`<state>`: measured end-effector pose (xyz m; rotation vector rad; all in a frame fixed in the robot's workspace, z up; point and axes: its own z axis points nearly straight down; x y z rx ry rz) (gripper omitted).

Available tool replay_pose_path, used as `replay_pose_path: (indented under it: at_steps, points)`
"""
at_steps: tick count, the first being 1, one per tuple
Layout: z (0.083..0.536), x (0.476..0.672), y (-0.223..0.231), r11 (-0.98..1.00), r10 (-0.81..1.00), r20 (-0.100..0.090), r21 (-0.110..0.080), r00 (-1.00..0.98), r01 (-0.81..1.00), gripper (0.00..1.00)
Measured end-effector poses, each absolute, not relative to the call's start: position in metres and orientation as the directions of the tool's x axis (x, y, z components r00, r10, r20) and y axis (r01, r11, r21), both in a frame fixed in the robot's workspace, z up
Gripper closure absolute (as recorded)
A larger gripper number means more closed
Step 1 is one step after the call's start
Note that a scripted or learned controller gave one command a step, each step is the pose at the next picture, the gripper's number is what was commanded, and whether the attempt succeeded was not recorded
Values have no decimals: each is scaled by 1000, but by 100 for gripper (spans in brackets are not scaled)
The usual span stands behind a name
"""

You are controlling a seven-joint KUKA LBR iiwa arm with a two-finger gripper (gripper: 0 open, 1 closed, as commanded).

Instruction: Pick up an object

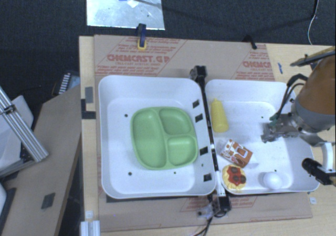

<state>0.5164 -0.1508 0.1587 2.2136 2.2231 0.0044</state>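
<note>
In the right bin point(252, 90) lie a yellow bottle point(218, 115) along the left wall, a small orange-and-white packet point(235, 152), a round pizza-like toy point(234, 177) at the front left, and a white egg-shaped object point(272, 180) near the front. My gripper point(273, 132) hangs over the bin's right half, about level with the packet and well to its right. Nothing shows between its fingers.
The left bin point(115, 93) holds a green divided plate point(163, 137). A black divider with clips point(205, 124) runs between the bins. The arm's orange band point(320, 90) rises at the right edge. Cardboard point(173, 53) lies under both bins.
</note>
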Motion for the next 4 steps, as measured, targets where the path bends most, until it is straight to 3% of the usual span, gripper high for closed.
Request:
replay_pose_path:
  at_steps: [1,3,4]
  points:
    - [213,518,-151,4,1000,-2,8,-4,1000,100]
    - [217,530,-51,10,1000,2,3,-10,1000,100]
    - [220,524,-7,10,1000,2,1,-10,1000,100]
